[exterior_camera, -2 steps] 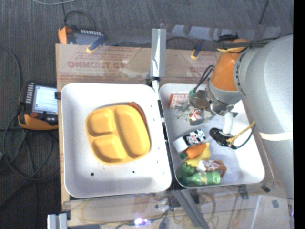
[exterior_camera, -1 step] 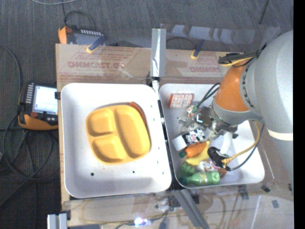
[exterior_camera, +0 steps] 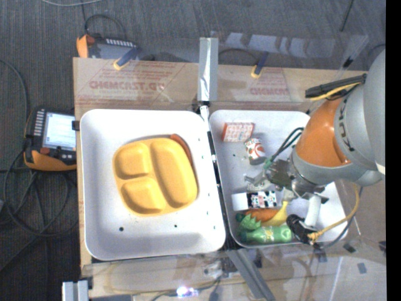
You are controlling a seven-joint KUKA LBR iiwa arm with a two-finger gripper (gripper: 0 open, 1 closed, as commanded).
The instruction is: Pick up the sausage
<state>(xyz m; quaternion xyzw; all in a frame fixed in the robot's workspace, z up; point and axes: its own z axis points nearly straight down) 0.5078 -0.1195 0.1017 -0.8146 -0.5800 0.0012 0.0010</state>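
Take the yellow tray [exterior_camera: 155,175] in the left bin [exterior_camera: 100,231] as your landmark. A reddish-brown sliver shows along the tray's upper right edge, and I judge this to be the sausage [exterior_camera: 182,144]. It lies tight against the tray and is partly hidden by its rim. From what you can see, its long axis follows that edge, slanting from upper left down to lower right.

The claw [exterior_camera: 268,175] hangs to the right of the tray, across the divide, over the right bin [exterior_camera: 326,121]. It is low among the clutter there, near a black-and-white box [exterior_camera: 258,199] and a small red-and-white ball [exterior_camera: 254,148]. The wrist hides its working end, so you cannot tell how wide it stands or whether it holds anything.

The sausage therefore lies to the claw's left and a little farther up the counter. The coming move likely calls for a lift clear of the right bin, a traverse to the tray's upper right corner, and a grip set across that slanted axis. The tray wall crowds one side.
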